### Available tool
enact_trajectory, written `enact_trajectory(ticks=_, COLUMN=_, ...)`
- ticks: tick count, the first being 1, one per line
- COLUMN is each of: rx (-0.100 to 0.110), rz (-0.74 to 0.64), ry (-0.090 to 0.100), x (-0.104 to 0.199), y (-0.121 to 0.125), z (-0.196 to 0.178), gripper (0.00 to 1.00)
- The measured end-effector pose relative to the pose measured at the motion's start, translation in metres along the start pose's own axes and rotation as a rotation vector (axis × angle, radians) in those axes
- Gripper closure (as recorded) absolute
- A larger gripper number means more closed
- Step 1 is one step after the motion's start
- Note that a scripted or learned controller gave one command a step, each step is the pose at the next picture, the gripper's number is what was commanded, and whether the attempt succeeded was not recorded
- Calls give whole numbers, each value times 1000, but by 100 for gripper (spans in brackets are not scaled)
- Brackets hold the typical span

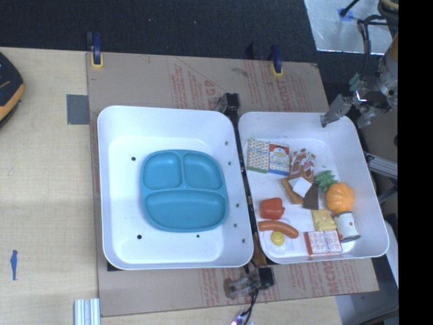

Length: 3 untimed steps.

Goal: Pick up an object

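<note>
The right white bin (358,147) holds several toy food items. Among them are two small cartons (268,158), an orange fruit (340,197), a red pepper (271,208), a sausage (278,229), a yellow cheese block (323,219), a small can (347,227) and a red box (323,242). My gripper (349,116) hangs over the bin's far right corner, above the rim. It is open, with nothing between its fingers, and is well apart from the items. One dark finger (333,114) points down to the left.
The left white bin (115,181) holds a blue divided plate (184,189). Both bins rest on cardboard (169,80) held by blue clamps (96,49) at the back. A yellow and black object (7,87) lies at the bench's left edge.
</note>
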State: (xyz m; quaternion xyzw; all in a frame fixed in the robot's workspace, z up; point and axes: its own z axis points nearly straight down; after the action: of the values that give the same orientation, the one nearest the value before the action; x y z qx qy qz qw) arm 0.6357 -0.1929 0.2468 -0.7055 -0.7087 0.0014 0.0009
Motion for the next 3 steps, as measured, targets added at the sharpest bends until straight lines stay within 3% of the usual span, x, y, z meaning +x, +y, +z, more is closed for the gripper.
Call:
enact_trajectory(ticks=1, rx=6, rz=-1, ry=2, x=30, y=-75, z=148, gripper=0)
enact_trajectory(ticks=2, rx=-9, rz=-3, ry=-7, x=80, y=-32, z=151, gripper=0)
enact_trajectory(ticks=3, rx=-8, rz=-1, ry=-7, x=77, y=-33, z=141, gripper=100)
